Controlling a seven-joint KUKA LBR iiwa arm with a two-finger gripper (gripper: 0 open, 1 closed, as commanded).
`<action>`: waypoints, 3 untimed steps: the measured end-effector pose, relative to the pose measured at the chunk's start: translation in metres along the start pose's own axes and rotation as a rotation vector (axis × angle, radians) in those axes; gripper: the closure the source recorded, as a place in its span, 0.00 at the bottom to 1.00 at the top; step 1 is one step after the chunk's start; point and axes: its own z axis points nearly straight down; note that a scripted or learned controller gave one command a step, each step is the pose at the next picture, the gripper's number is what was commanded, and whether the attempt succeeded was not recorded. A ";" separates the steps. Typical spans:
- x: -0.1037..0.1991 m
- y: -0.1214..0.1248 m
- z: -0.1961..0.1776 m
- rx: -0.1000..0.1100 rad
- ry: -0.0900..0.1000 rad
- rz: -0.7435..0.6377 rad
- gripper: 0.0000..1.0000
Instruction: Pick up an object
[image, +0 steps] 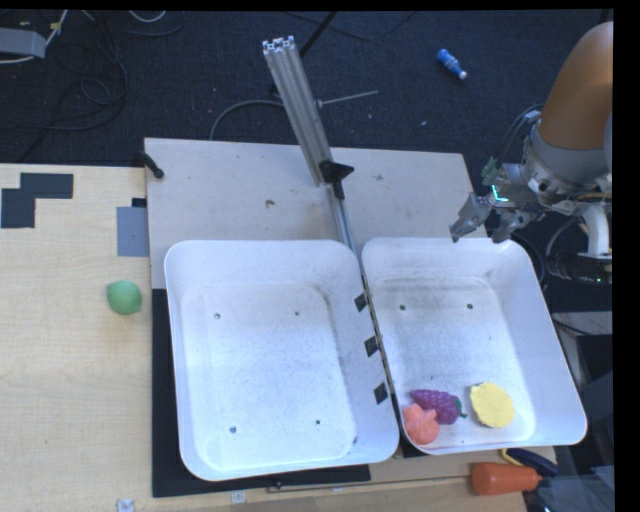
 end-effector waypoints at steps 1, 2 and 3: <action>0.000 0.000 0.000 0.000 0.000 0.000 0.00; -0.008 -0.003 0.056 0.005 0.001 0.000 0.00; -0.010 -0.009 0.118 0.005 0.001 0.000 0.00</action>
